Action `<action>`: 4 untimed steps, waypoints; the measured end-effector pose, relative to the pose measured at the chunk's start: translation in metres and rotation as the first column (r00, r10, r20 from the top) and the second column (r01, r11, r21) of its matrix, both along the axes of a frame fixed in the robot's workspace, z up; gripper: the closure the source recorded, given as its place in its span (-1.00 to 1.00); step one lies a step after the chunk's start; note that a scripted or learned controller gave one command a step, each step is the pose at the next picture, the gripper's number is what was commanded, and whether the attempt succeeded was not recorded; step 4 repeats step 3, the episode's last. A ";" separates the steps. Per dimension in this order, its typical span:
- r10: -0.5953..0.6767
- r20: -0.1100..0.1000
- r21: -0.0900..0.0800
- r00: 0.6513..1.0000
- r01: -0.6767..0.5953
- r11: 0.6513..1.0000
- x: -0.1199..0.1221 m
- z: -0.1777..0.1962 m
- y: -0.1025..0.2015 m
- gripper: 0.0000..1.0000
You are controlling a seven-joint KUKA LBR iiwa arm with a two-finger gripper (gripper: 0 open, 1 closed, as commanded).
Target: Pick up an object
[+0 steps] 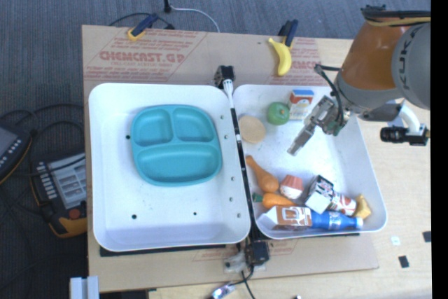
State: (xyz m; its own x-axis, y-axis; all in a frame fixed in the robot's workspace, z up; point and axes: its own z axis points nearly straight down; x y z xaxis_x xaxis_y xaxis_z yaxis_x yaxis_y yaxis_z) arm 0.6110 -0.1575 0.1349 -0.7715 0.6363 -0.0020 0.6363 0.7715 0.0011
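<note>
My gripper hangs over the upper middle of the right bin, pointing down and to the left, with nothing seen in it. A green apple lies just up and left of it, beside a small white carton. A tan round disc rests near the bin's left wall. Below the gripper lie an orange carrot, a red and white can, a black and white box, a brown packet and a blue bottle.
The left bin holds a teal divided plate. A yellow banana lies on the brown board behind the right bin. Clamps and cables sit at the bench's back edge and down the left side.
</note>
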 end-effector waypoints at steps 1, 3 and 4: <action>0.140 -0.002 0.000 0.990 -0.140 0.990 -0.086 0.018 0.017 -1.00; 0.319 0.004 -0.005 0.948 -0.319 0.948 -0.004 -0.046 -0.023 -1.00; 0.319 0.004 -0.005 0.948 -0.319 0.948 -0.004 -0.046 -0.023 -1.00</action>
